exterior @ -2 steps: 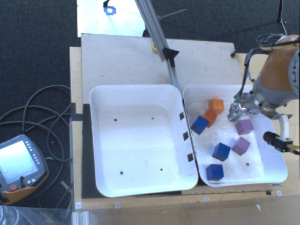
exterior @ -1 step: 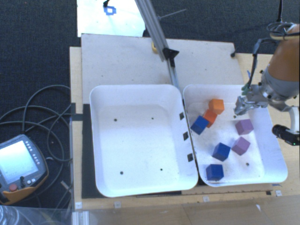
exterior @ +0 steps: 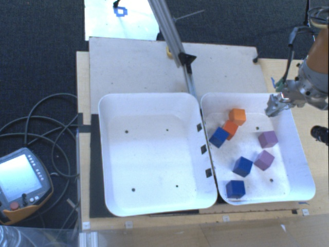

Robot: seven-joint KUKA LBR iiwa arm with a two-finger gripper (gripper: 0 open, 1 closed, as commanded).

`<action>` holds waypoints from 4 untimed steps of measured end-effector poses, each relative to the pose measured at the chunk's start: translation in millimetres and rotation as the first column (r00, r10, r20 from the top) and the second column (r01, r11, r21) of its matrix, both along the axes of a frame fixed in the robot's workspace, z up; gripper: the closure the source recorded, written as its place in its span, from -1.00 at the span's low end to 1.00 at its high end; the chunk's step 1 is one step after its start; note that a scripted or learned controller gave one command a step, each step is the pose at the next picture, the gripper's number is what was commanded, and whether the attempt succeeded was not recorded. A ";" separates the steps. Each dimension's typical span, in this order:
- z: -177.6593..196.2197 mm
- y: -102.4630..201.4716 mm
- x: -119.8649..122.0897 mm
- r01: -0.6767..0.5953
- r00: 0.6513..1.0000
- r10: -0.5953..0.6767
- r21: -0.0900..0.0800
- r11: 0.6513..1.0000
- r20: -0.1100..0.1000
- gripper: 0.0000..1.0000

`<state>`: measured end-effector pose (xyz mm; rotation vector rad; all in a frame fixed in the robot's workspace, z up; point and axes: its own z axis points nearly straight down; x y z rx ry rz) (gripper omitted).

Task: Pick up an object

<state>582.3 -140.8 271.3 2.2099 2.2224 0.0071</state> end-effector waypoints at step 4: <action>-34.3 201.8 45.0 -0.005 1.000 0.005 0.004 1.000 -0.006 1.00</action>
